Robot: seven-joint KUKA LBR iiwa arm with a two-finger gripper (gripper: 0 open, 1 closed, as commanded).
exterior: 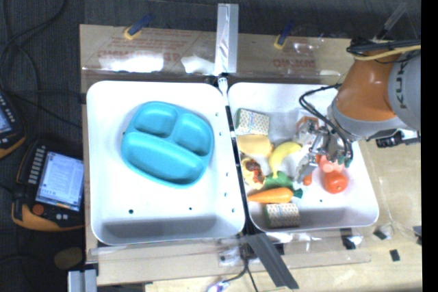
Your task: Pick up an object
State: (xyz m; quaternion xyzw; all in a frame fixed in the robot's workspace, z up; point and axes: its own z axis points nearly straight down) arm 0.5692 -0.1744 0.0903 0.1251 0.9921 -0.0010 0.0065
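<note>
— The gripper? Low in the right bin, by the red tomato.
— Gripping anything?
— I cannot tell; its tip is a blur. The banana lies just beside it.

Illumination is even, diffuse and moderately bright, apparently from overhead; the two white bins approach overexposure, losing surface detail; shadows are soft and short, visible along the inner walls of the bins and beneath the blue tray; faint glare marks the clear plastic sheet behind the bins; the dark floor is underexposed; overall sharpness is low, with fine detail soft.
</note>
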